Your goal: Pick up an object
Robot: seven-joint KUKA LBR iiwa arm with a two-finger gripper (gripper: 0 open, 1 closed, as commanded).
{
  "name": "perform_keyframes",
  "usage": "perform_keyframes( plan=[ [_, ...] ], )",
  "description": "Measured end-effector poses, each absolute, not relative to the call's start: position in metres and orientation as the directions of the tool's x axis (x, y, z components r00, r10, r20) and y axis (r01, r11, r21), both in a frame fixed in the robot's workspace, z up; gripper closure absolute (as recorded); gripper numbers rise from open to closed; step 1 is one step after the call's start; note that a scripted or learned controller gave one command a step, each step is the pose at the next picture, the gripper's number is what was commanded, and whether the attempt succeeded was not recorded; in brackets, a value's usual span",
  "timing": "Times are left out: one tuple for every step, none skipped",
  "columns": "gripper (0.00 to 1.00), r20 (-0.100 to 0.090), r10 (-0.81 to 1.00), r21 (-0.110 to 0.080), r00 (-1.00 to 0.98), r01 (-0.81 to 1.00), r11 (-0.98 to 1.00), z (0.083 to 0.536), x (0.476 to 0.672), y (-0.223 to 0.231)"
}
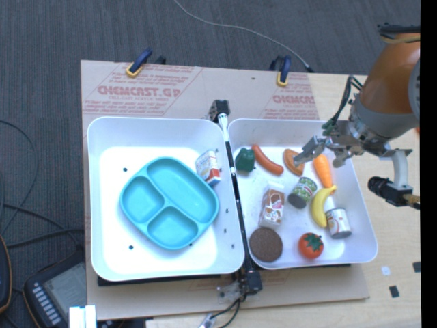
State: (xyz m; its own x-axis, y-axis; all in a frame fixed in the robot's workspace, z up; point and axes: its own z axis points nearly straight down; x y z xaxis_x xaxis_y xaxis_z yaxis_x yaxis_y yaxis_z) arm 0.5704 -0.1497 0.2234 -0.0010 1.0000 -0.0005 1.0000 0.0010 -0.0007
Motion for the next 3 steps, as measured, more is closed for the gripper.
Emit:
perform_keyframes(
  plan=[
    [0.0, 0.0, 1.0, -0.004, -0.001, 1.0, 0.001, 0.098, 0.6, -0.14],
    [1.0, 0.0, 1.0, -0.001, -0.001, 1.0, 0.001, 0.109, 0.601, -0.141],
    [0.0, 0.0, 1.0, -0.001, -0.001, 1.0, 0.001, 0.109, 0.601, -0.141]
  ],
)
